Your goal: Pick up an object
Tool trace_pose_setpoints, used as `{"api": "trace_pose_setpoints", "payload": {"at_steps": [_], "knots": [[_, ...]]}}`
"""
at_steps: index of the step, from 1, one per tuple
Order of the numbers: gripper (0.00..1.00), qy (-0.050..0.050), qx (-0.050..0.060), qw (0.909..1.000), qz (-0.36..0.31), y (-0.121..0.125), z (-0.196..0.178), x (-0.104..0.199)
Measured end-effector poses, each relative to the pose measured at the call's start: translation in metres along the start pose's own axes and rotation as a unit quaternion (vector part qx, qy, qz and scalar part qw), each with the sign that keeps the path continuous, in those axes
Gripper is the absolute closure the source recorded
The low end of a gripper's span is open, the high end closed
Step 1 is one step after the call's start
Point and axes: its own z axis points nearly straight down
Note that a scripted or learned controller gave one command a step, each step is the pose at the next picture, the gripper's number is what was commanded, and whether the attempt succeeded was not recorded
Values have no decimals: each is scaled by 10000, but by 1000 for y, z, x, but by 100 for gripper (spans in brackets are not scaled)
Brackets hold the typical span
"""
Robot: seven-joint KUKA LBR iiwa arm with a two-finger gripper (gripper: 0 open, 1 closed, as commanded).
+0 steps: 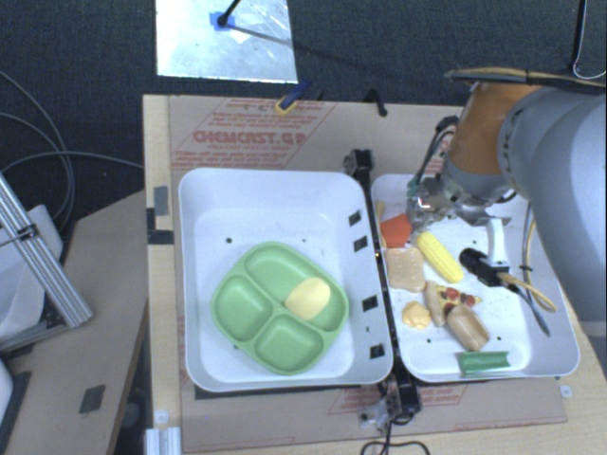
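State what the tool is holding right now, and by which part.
It cannot be told. The tool sits low in the right bin, just above the orange piece and the corn cob; nothing is seen gripped.

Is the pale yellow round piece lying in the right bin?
No, the pale yellow round piece rests on the green divided plate in the left white bin.

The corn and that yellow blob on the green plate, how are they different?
The corn is long and narrow with rows of kernels; the yellow blob is rounded and smooth. The corn lies in the right bin among other toy foods; the blob sits alone on the green plate in the left bin. The corn is brighter yellow, the blob paler. Both are yellow.
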Motion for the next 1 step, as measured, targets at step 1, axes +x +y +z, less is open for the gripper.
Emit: {"api": "trace_pose_setpoints", "payload": {"at_steps": [1], "knots": [[0, -6, -12, 10000, 22, 1, -1, -3]]}}
